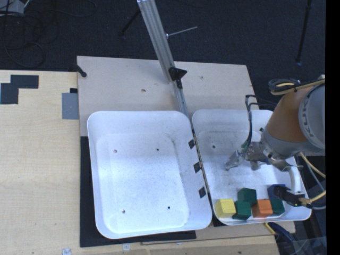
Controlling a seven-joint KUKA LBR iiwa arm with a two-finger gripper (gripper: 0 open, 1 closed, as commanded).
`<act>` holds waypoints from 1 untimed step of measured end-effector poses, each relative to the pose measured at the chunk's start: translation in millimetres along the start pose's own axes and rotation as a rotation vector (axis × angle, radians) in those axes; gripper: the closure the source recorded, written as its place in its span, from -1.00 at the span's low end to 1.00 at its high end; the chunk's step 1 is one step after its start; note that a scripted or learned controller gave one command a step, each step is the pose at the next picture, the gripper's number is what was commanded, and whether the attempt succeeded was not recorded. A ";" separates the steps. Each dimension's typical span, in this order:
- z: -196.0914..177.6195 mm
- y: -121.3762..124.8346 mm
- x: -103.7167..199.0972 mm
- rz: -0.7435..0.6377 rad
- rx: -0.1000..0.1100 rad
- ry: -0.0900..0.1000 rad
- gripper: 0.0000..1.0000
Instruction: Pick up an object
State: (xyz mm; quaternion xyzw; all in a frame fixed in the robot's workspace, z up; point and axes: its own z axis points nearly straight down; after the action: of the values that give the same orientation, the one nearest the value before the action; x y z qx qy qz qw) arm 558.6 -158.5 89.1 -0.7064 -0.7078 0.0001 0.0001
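Several small blocks lie along the near edge of the right bin (218,129): a yellow block (225,206), a dark green block (246,195) with a second green piece (243,211) below it, an orange block (262,209), and a dark blue object (281,193) at the far right. My gripper (232,161) hangs over the middle of the right bin, above and to the left of the blocks, pointing left. Nothing shows between its fingers.
The left bin (141,169) stands beside the right one, joined by black clips (197,167). A slanted aluminium bar (159,41) rises behind the bins. The grey arm with its orange band (284,121) enters from the right, with cables by the bin's right rim.
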 end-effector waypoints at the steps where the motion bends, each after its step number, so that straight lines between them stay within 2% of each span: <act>1: -3.8 -49.1 52.7 0.000 -0.004 -0.001 -1.00</act>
State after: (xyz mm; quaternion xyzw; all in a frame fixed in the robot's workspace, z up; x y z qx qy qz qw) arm 509.3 -105.9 92.9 -0.7065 -0.7078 -0.0010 -0.0018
